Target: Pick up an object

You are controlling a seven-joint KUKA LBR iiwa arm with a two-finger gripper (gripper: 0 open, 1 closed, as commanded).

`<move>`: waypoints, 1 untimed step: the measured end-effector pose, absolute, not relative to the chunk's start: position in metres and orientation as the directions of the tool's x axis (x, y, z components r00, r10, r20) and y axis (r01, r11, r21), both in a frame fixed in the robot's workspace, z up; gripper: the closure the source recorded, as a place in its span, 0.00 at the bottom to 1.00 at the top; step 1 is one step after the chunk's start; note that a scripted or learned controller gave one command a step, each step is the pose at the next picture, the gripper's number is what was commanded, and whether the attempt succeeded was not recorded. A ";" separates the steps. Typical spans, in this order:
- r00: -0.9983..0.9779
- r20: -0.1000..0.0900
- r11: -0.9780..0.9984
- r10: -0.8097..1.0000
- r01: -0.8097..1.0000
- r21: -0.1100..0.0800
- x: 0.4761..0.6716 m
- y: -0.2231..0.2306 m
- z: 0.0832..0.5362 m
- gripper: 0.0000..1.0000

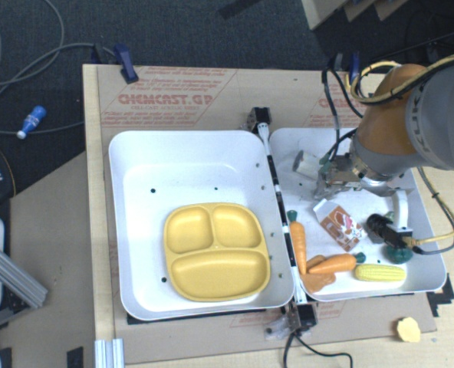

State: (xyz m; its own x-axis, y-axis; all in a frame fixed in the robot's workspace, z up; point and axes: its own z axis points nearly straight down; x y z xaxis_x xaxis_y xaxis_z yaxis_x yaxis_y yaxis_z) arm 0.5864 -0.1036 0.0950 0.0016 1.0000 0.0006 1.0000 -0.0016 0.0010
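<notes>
Gripper (pixel 330 181) is poised over the right bin (pixel 422 282) (open or closed cannot be told). Packet (pixel 340 227) lies just below it in frame, long axis slanting upper left to lower right. Carrots (pixel 330 264) and corn (pixel 379 272) are further down. Left bin (pixel 123 163) holds a yellow plate (pixel 215 251).

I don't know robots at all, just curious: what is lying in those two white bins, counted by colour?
Yellow: 2, the divided plate and the corn cob
Orange: 3, the long carrot, the short carrot and an orange piece under it, kind unclear
Red and white: 1, the small packet
Total: 6 that I can make out
</notes>
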 end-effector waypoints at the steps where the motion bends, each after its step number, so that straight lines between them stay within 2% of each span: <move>1: 0.001 0.001 -0.001 1.000 1.000 0.000 0.586 -0.103 0.094 0.00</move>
